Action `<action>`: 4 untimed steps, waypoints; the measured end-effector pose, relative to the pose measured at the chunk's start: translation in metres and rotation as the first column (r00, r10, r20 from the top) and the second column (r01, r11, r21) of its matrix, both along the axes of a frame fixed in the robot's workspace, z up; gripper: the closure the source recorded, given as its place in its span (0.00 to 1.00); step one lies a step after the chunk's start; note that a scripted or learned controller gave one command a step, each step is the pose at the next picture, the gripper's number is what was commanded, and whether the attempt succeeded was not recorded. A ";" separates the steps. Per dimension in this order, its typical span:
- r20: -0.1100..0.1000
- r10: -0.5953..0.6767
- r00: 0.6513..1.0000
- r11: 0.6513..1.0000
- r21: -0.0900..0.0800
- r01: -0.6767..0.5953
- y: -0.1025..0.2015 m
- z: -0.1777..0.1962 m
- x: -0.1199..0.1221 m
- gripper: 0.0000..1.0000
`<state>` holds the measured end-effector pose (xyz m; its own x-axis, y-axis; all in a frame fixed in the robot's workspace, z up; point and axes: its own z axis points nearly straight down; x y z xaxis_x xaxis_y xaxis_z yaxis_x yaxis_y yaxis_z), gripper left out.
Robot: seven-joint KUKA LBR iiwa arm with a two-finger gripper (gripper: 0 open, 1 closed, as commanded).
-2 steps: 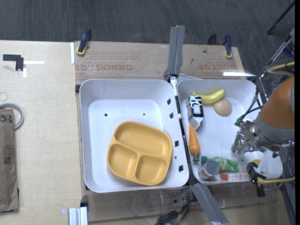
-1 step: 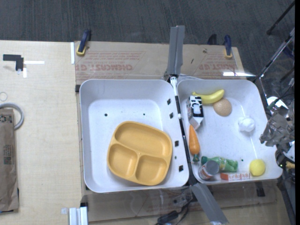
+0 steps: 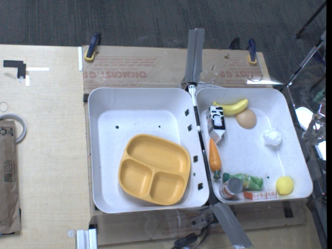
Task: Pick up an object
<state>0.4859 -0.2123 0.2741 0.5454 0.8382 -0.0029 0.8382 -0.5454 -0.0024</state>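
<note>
The right bin (image 3: 290,118) holds a yellow banana (image 3: 232,107), a tan egg-shaped object (image 3: 246,119), a small black-and-white carton (image 3: 216,122), an orange carrot (image 3: 214,155), a white crumpled object (image 3: 272,137), a yellow lemon (image 3: 284,185), a can (image 3: 231,187), a green item (image 3: 252,181) and a small red-and-white pack (image 3: 259,195). The left bin (image 3: 104,139) holds a yellow divided plate (image 3: 154,168).
A metal divider post (image 3: 195,56) rises at the back between the bins. Cardboard (image 3: 135,69) with blue clamps lies behind them. A brown paper bag (image 3: 8,175) lies at the far left of the bench. Dark frame parts (image 3: 311,113) stand at the right.
</note>
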 end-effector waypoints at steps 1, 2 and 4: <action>-0.001 0.103 0.995 0.995 0.001 -0.103 0.008 0.002 -0.008 1.00; 0.000 -0.011 1.000 1.000 -0.001 0.011 -0.002 0.164 0.023 1.00; -0.002 -0.273 0.962 0.962 -0.001 0.273 0.070 -0.006 0.008 1.00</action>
<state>0.4942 -0.1426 0.2680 0.7532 0.6578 -0.0045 0.6577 -0.7532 -0.0037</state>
